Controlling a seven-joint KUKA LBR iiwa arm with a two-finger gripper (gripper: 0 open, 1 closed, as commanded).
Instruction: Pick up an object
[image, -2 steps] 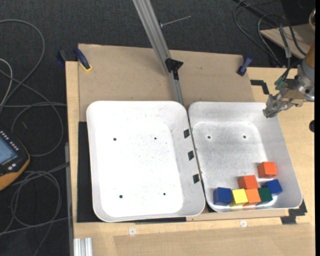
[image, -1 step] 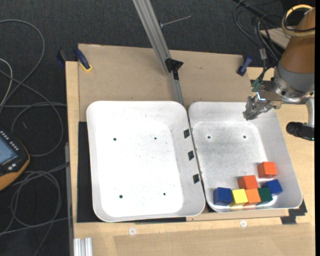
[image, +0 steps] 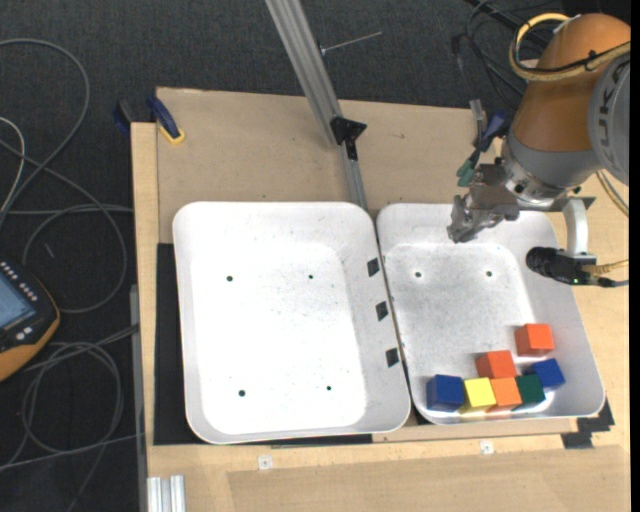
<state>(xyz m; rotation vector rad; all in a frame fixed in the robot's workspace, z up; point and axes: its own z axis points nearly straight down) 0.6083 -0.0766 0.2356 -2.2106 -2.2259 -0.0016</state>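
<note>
Claw (image: 466, 229) (grip unclear) hovers at right bin's (image: 452, 292) far rim, blocks (image: 495, 379) crowding the near corner.

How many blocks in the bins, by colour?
Orange blocks: 3
Blue blocks: 2
Yellow block: 1
Green block: 1
Total: 7, all in the right bin, clustered at its near right corner.

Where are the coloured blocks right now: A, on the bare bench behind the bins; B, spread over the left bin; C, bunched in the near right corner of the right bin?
C: the coloured blocks cluster in the right bin's near right corner, away from the gripper.
</note>
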